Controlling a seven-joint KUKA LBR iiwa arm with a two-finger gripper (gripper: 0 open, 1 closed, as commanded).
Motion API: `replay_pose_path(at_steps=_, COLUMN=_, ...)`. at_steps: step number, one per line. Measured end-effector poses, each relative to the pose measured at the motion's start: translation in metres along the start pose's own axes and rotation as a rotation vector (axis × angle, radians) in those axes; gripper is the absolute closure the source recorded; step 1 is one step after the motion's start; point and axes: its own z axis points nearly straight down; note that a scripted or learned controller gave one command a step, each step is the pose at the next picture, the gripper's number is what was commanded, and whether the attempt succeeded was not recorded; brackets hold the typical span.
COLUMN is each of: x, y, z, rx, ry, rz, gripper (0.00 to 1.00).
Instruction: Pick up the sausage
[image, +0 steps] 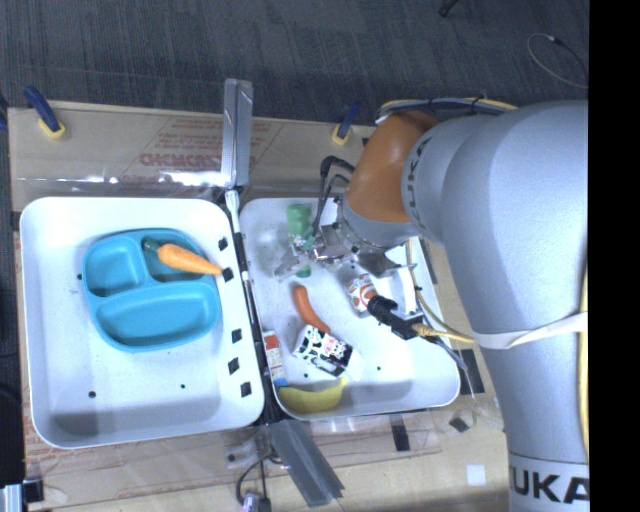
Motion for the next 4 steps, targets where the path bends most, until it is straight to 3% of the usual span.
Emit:
replay_pose_path(at_steps=1, x=0.006, y=-0.047, z=0.01, rx=0.022, ry=0.014, rz=-0.286, gripper=0.0)
replay_pose_path(at_steps=2, x=0.006, y=-0.048, z=0.005, rx=0.029, ry=0.018, rz=-0.287, gripper=1.0)
replay_pose_path(at_steps=3, x=-0.024, y=-0.03, z=0.011, rx=0.019, ry=0.013, rz=-0.313, gripper=1.0)
replay_pose_path(at_steps=4, x=0.012, y=0.0, z=-0.152, rx=0.019, ry=0.012, rz=-0.254, gripper=1.0)
